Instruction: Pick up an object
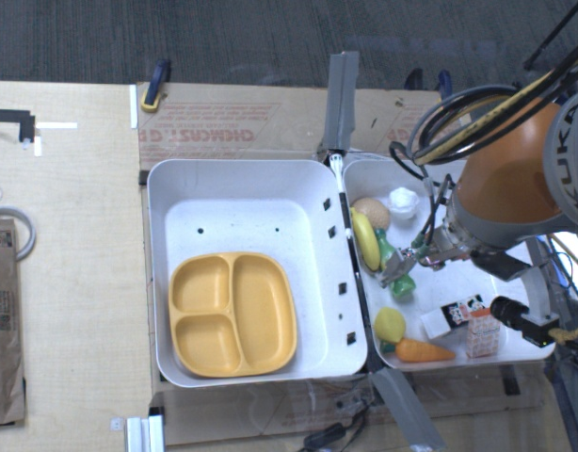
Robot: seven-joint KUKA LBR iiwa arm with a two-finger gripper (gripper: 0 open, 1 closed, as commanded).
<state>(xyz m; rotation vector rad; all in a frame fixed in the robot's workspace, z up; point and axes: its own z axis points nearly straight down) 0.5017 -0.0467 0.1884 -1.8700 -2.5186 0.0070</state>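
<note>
My gripper (400, 268) hangs low in the right bin (515, 361), at its left side. It is just above a green object (401, 287) and right beside a yellow banana (366, 239). A tan rounded item (372, 212) and a small white cup (403, 199) lie further back. Toward the front of the bin are a yellow lemon (390, 324), an orange carrot (424, 350), a black and white box (456, 313) and a small carton (481, 334). The arm's orange band (510, 172) covers the bin's right part.
The left bin (242, 191) holds a yellow divided plate (233, 314). A grey post (341, 102) stands between the two bins at the back. Black cables (458, 121) loop above the arm. A brown paper bag (2, 318) lies at the far left of the bench.
</note>
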